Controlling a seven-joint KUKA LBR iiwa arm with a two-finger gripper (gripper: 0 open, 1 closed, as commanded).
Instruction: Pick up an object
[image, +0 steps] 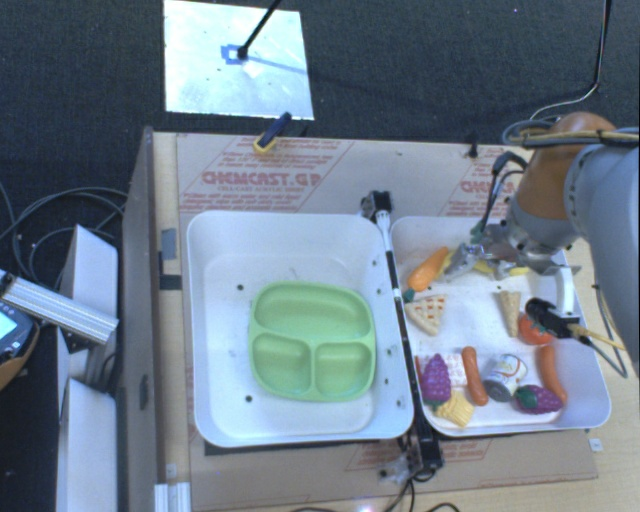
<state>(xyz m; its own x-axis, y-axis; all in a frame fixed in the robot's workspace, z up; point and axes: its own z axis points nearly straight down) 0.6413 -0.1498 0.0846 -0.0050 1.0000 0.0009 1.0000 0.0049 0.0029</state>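
The right bin holds several toy foods. An orange carrot lies at its upper left, with a waffle-patterned wedge just below it. My gripper is low in the bin's upper part, right beside the carrot's right end. A yellow piece shows under the wrist. Along the front lie a purple grape bunch, an orange sausage, a yellow corn piece and a purple berry. I see nothing held in the gripper.
The left bin holds a green divided plate. A divider rail runs between the bins. A tan wedge, a red piece and another sausage lie at the right bin's right side.
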